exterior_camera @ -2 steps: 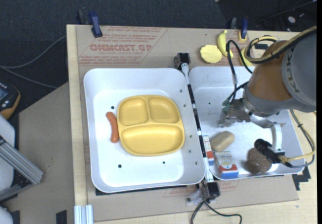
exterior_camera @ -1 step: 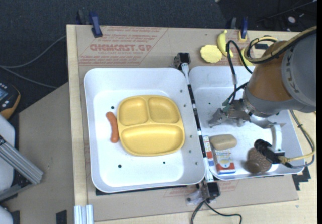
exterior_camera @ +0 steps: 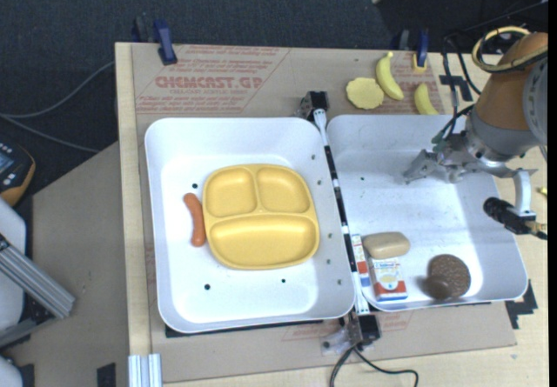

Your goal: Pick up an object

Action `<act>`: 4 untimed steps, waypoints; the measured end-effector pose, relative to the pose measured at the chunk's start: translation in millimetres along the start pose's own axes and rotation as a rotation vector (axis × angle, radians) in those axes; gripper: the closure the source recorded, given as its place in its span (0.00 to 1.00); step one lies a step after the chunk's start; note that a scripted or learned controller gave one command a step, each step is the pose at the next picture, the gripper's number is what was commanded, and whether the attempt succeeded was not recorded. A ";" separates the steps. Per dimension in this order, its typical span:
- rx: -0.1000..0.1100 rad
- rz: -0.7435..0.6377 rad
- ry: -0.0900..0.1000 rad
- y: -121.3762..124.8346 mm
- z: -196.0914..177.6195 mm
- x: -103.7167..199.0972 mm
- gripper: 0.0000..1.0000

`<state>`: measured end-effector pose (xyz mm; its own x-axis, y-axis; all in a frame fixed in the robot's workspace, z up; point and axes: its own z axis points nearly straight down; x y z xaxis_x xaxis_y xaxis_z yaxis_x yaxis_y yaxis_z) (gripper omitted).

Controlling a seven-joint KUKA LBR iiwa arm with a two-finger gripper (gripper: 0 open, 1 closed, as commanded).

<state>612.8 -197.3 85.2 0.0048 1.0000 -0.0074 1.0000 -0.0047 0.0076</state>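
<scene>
Grey pincer (exterior_camera: 432,172), spread wide, with nothing between its tips. Hangs low over a bare patch at the far end of the right bin (exterior_camera: 374,194). Touches no toy.

Nearer the front of the same bin, well apart from the pincer: three small things in a row. On the left, a tan bread toy (exterior_camera: 385,244), lying flat. Just in front of it and touching it, a little carton (exterior_camera: 388,279) in red, white and blue, close against the bin's left wall. To the right, a brown round cookie (exterior_camera: 448,276), apart from the other two.

Probably the easiest pick: the brown round cookie, with free room on every side. Looks light and hard, maybe a bit bumpy, so not too slippery. Best to come straight down and pinch it across the middle. Could roll away if pinched off to one side.

Bread toy: looks light and smooth, best squeezed across its short sides. Carton: looks stiff and light, but sits tight by the wall, so little room for a tip there.

Further out, in the left bin (exterior_camera: 174,159): a yellow plate (exterior_camera: 259,216) with three parts, and an orange sausage (exterior_camera: 196,220) just beside its left edge.

Beyond the bins, on the table (exterior_camera: 218,81): two bananas (exterior_camera: 390,76) and a round yellow toy (exterior_camera: 365,93).
</scene>
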 end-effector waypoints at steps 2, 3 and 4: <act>-0.004 -0.016 0.008 33.9 -1.0 83.1 0.00; 0.012 -0.007 0.010 -5.3 0.0 106.3 0.00; 0.017 0.000 0.010 -101.1 -0.3 92.7 0.00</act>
<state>512.2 -104.1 84.0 0.0045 1.0000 0.0023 0.9999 -0.0045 -0.0095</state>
